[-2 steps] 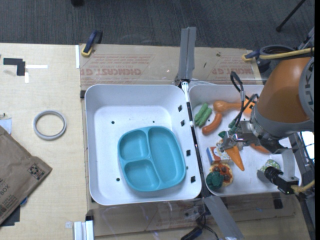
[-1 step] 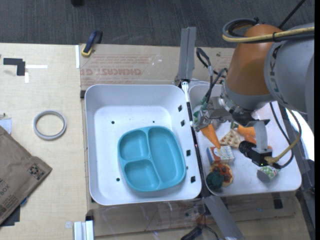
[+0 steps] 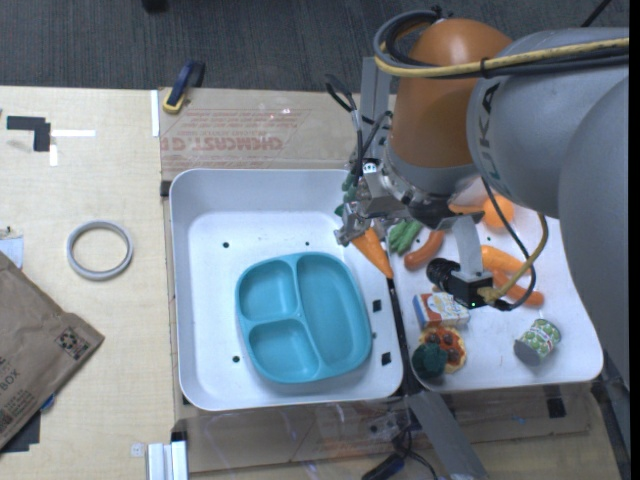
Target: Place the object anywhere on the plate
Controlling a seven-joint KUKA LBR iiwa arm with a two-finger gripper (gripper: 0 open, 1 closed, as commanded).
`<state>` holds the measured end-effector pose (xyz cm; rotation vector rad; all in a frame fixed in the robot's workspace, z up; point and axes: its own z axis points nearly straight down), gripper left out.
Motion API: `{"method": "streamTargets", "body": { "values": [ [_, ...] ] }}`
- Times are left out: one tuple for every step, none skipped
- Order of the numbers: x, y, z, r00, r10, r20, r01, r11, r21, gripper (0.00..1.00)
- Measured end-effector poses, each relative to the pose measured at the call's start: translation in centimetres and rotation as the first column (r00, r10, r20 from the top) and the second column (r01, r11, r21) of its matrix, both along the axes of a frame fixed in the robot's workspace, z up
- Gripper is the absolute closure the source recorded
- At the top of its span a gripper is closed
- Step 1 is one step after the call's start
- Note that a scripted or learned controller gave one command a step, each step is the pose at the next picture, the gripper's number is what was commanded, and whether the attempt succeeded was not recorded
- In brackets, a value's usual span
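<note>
Carrot (image 3: 373, 251) sits w/ its long axis slanting down-right, just under the gripper (image 3: 357, 218), at the wall between the two bins. Can't tell the pincer's state. Plate (image 3: 300, 315) lies down-left, mid left bin (image 3: 200, 268). Green veg (image 3: 404, 234) touches the carrot; other toys crowd the right bin (image 3: 575, 358). Path looks clear.

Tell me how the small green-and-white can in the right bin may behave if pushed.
The small green-and-white can lies on its side, so it would probably roll. It looks rigid, likely not floppy. Standing clear of the other toys, it might travel to the white bin's rim.
</note>
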<state>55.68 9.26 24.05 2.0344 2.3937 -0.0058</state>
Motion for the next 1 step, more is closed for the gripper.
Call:
{"method": "streamTargets", "body": {
  "values": [
    [0.00, -0.02, 0.00, 1.000, 0.000, 0.000, 0.000, 1.000, 0.000, 0.00]
  ]
}}
